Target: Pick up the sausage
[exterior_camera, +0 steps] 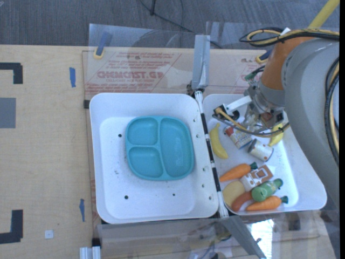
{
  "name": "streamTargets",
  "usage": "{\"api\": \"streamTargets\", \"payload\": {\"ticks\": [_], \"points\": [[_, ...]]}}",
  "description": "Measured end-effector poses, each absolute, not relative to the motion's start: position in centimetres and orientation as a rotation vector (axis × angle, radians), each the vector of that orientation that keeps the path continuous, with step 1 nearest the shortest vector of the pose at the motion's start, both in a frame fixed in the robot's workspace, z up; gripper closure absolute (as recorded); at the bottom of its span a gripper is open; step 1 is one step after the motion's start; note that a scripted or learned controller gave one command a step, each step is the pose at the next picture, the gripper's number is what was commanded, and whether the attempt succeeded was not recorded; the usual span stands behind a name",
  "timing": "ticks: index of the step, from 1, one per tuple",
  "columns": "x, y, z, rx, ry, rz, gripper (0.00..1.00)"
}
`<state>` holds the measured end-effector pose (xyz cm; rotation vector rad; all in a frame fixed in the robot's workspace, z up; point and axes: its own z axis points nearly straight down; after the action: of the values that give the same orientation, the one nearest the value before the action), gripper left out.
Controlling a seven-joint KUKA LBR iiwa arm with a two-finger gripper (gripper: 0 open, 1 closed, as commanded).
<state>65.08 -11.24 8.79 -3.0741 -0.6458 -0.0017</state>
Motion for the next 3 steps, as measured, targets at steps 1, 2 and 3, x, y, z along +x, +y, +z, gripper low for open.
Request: {"api": "streamTargets", "payload": {"ticks": [1, 2, 3], "points": [[66.0, -9.6, 8.8, -2.896, -1.219, -0.002, 1.0], [66.0, -4.9, 20.4, -2.887, -1.239, -0.001, 1.0], [63.7, -10.0, 43.6, -2.875, -1.27, 0.0, 1.0]]}}
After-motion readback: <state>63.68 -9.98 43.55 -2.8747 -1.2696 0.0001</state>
